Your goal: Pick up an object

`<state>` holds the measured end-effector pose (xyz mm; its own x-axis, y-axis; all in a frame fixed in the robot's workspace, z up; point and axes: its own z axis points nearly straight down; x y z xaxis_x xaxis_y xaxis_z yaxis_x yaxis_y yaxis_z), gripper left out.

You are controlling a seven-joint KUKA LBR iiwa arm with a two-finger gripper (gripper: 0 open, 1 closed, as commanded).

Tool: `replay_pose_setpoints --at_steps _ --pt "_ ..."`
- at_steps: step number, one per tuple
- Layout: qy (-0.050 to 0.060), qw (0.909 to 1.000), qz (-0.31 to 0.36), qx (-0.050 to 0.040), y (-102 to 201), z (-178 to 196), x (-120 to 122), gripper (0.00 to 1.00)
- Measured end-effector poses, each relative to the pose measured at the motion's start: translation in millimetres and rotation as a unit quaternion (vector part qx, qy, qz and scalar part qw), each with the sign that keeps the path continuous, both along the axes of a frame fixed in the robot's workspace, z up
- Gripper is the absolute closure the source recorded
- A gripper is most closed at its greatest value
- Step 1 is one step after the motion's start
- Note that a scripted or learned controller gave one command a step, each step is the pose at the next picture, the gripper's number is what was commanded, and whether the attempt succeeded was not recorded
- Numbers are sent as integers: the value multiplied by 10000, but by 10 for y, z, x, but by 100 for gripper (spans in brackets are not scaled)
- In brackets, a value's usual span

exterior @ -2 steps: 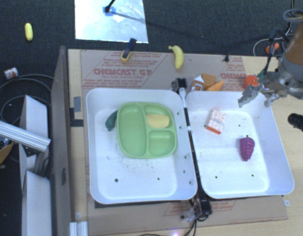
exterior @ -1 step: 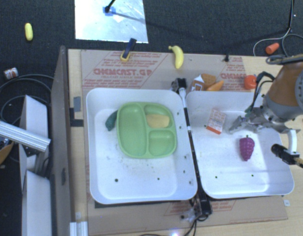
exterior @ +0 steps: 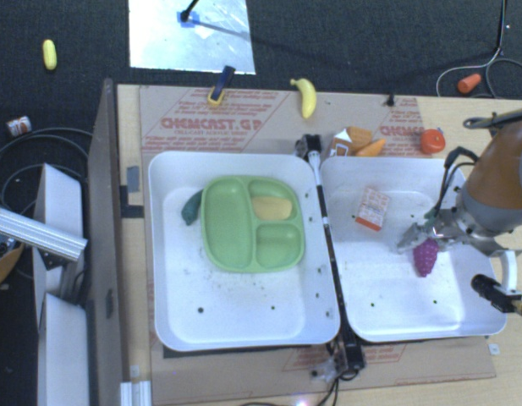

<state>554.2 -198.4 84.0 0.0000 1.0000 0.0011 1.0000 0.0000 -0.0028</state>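
The end effector (exterior: pixel 425 237) sits low in the right bin (exterior: pixel 387 311), directly over a small purple object (exterior: pixel 425 258) that looks like a bunch of grapes. Whether it is spread or pinching the object cannot be told from this angle. The purple object lies just below the end effector, touching it or nearly so — near the bin's right side.

A likely risk: the soft, lumpy shape could slip out on lifting, or the approach could push it sideways instead of catching it.

Left of the purple object, still in the right bin, lies a small red-and-white packet (exterior: pixel 372 207). Further left, the left bin (exterior: pixel 244 328) holds a green divided plate (exterior: pixel 252 224) with a yellow item in one compartment. The surface (exterior: pixel 244 117) is cardboard-covered; a banana (exterior: pixel 306 96) lies on it beyond the bins. Dark carpet and cables surround it.
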Motion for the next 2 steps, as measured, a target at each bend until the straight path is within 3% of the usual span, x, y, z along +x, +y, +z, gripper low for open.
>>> replay_pose_setpoints --at_steps 1,2 --pt "-35 10000 6 -12 -6 112 33 100" --pt "-77 9999 96 19 1384 1064 385 100"
